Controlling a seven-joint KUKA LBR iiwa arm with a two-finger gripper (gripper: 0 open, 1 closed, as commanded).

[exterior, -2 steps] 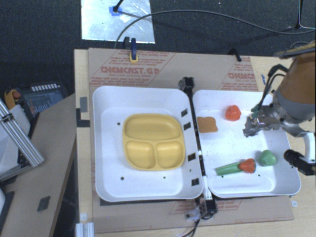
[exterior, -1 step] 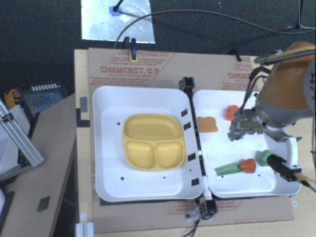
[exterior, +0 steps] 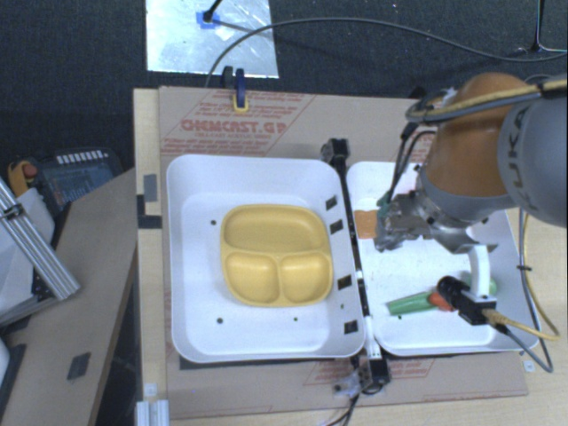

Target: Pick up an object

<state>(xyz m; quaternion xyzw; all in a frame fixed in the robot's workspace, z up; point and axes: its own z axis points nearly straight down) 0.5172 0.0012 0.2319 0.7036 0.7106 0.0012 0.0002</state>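
My one fixed camera sits above the table [exterior: 293, 118], looking down at a slant on both white bins [exterior: 191, 238], arm [exterior: 497, 149] entering from its right.

My bench [exterior: 149, 238] sat on a dark carpet [exterior: 71, 60]. A shiny metal sheet [exterior: 211, 23] lay on the floor past its far edge.

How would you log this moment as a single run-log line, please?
arm: over right bin | gripper: near orange block | green object: loose in bin | yellow tray: left bin
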